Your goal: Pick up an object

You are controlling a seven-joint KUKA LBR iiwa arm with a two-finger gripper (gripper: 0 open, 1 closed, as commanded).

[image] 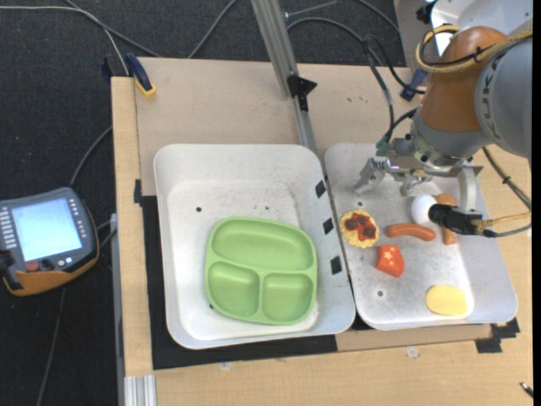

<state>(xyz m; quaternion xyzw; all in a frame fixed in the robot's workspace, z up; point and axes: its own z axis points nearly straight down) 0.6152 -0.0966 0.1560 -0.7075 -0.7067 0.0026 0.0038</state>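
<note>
**Yellow lump sits nearest as my gripper hangs over the right bin**

Yellow lump (447, 299), rounded and smooth, lies at the near end of the right bin (499, 290), closest to the camera and apart from the other pieces. Just beyond it sits a red chunk (390, 260). Farther back, a round tart (360, 227) dotted with red rests close to the bin's left wall, with a sausage (412, 231) lying crosswise just to its right. A white egg (420, 205) sits beyond the sausage, right under my wrist, and small orange bits show beside it, though I cannot make out what they are.

My gripper (397, 169) hangs low over the far half of that bin, near the egg and the sausage, at the end of my arm (473, 83) with its orange band. Whether it is spread or pressed together I cannot tell from this angle, and nothing is visibly held in it.

The left bin (228, 176) holds a green tray (260, 269) with three compartments, lying flat toward the near side. A metal post (275, 32) slants up from between the two bins. Off the bench to the left, a pendant (46, 239) with a lit screen rests on the dark floor among loose cables. A blue clamp (139, 74) grips the bench's far left corner.
</note>
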